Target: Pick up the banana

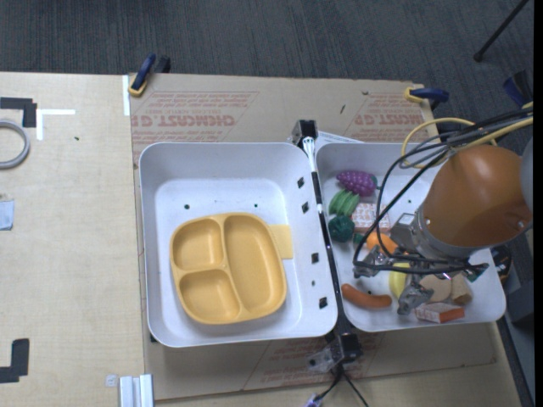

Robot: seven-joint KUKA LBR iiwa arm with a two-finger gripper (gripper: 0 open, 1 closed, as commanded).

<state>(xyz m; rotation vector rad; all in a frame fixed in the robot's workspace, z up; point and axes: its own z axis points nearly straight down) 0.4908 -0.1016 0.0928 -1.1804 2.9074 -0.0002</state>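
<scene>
The gripper (413, 298) hangs low over the front of the right one of the 2 bins (475, 319), and whether it is spread or closed I cannot tell, since the arm (471, 197) covers it. The banana (383, 301) is probably the small yellow patch just left of the gripper, touching the right end of the red sausage (363, 296). So little shows that its long axis is unclear, and the rest seems hidden under the wrist.

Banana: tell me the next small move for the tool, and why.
Probably nudge the tool left, toward the yellow piece beside the red sausage in the right bin. That piece may be the banana; the arm covers much of the bin.
</scene>
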